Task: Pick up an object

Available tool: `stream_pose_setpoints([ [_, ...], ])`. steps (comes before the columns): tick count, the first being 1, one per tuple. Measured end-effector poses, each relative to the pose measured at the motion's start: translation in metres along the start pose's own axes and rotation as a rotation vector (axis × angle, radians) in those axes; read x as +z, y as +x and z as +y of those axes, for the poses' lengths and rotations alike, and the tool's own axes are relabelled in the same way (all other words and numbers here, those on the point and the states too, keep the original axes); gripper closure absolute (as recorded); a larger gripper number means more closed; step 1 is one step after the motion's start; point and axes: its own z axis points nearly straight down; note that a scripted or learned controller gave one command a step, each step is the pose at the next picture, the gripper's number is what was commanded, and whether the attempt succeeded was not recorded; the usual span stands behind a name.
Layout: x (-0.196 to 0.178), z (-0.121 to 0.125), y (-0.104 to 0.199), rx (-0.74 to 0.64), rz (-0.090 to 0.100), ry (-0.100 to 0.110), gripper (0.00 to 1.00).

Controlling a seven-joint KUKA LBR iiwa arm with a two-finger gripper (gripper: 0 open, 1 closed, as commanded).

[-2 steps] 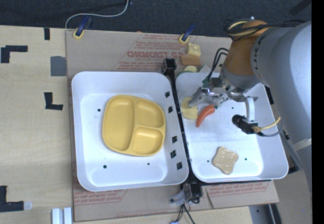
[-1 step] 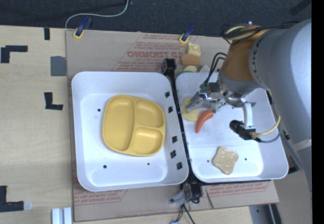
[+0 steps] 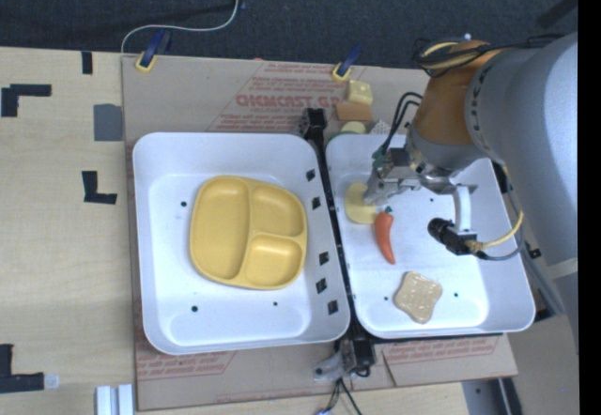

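In the right bin (image 3: 488, 305) lie a pale yellow round piece (image 3: 358, 206), an orange carrot (image 3: 385, 235) with a green top, and a tan cracker-like piece (image 3: 417, 296) near the front. My gripper (image 3: 377, 190) hangs low over the bin's left part, right beside the yellow piece and just above the carrot's green end. The wrist covers its tips, so the fingers' stand is hidden.
The left bin (image 3: 160, 216) holds a yellow three-compartment plate (image 3: 247, 231). Small yellow and tan blocks (image 3: 355, 101) sit behind the right bin. A black cable with a connector (image 3: 451, 235) loops over the right bin. The arm's grey body (image 3: 535, 122) covers the right bin's back right.
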Motion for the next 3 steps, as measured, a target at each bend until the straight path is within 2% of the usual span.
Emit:
stream_pose_setpoints([
  [1,0.001,0.0,0.0,0.0,0.0,0.001,0.0],
  [2,0.011,-0.075,-0.007,0.002,-0.002,0.004,0.0],
  [3,0.0,-0.073,-0.007,0.0,-0.002,0.002,1.0],
])
